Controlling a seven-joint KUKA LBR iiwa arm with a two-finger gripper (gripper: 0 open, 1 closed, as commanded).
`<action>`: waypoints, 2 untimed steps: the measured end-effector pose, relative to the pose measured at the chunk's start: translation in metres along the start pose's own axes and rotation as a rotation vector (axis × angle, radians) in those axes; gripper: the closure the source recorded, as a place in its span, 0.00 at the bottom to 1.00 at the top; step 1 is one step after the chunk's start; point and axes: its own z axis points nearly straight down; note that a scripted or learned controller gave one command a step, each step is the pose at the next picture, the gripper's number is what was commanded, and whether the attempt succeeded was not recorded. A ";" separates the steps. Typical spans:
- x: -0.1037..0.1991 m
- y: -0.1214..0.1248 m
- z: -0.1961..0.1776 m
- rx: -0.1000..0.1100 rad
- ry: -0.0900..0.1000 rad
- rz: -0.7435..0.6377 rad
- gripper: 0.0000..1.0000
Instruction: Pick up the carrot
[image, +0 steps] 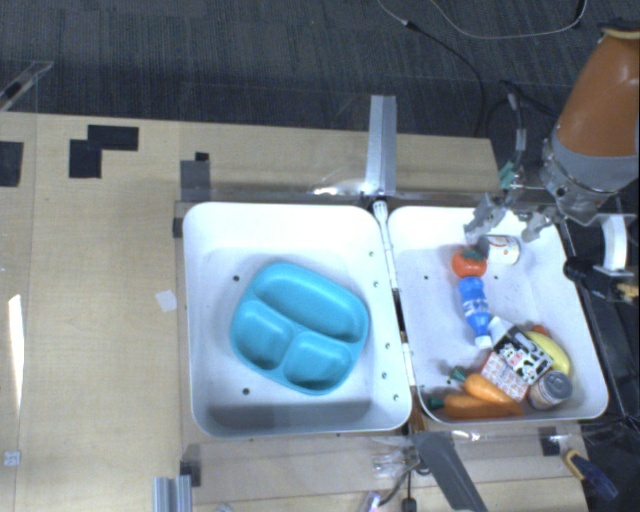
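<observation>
Two shallow white plastic bins (200, 330) are seen side by side on a pale wooden surface (90, 330). The metal two-pronged fingers (507, 226) are spread open, nothing gripped, above the right bin's far edge. The long orange carrot (478, 400) is found well below them, at the near wall, beside a patterned box (514, 366).

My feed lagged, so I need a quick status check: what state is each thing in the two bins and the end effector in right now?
carrot: lying flat at the right bin's near edge, ungrasped.
blue bottle: on its side, mid right bin.
tomato: resting just below the end effector.
banana: lying by the patterned box.
can: lying in the near right corner.
blue tray: flat in the left bin.
end effector: open, holding nothing.
</observation>
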 end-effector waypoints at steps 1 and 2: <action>0.069 -0.026 0.085 0.002 0.001 0.093 0.00; 0.109 -0.112 0.084 0.001 0.001 0.122 0.00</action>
